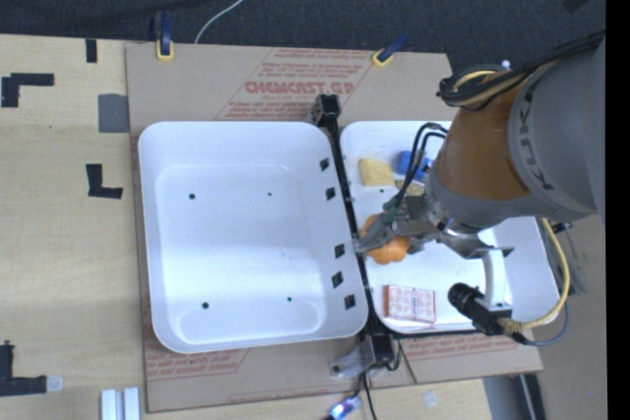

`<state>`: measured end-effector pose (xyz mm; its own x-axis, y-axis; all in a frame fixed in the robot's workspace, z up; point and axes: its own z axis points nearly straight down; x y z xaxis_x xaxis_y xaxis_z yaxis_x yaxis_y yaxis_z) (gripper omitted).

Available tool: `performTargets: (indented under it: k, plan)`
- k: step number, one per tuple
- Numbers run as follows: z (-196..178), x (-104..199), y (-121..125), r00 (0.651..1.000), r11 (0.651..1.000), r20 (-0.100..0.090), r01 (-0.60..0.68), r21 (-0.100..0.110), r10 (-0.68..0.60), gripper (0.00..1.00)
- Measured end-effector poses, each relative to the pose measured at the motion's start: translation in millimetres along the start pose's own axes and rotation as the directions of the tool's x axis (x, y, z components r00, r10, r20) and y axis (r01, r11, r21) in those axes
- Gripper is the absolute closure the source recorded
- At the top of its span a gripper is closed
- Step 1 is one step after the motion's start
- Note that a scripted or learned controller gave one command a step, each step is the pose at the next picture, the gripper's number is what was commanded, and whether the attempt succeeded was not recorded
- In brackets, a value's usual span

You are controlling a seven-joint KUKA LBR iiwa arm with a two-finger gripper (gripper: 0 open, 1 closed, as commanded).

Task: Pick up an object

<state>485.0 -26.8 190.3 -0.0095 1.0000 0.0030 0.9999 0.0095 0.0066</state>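
hovering end effector [382,233] over orange object [390,252] in right bin [551,261], grip unclear, object's axis unreadable

The arm [551,133] is a thick, rounded grey body with a broad orange band [477,157] just above the wrist and faint lettering on the grey shell. Black cables [425,148] loop along the orange band toward the gripper [379,236], which is a small dark metal assembly. Beside the gripper a black cylindrical part [472,305] juts out, and a yellowish cable [556,280] curves behind it.
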Motion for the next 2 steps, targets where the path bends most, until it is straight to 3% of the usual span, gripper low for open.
performTargets:
  k: [1,2]
  plan:
    - [-116.2,50.4,22.4,1.000,1.000,0.000,0.000,-0.006,0.000,1.00]
    - [-76.3,116.8,13.4,1.000,1.000,0.002,-0.002,0.013,0.002,1.00]
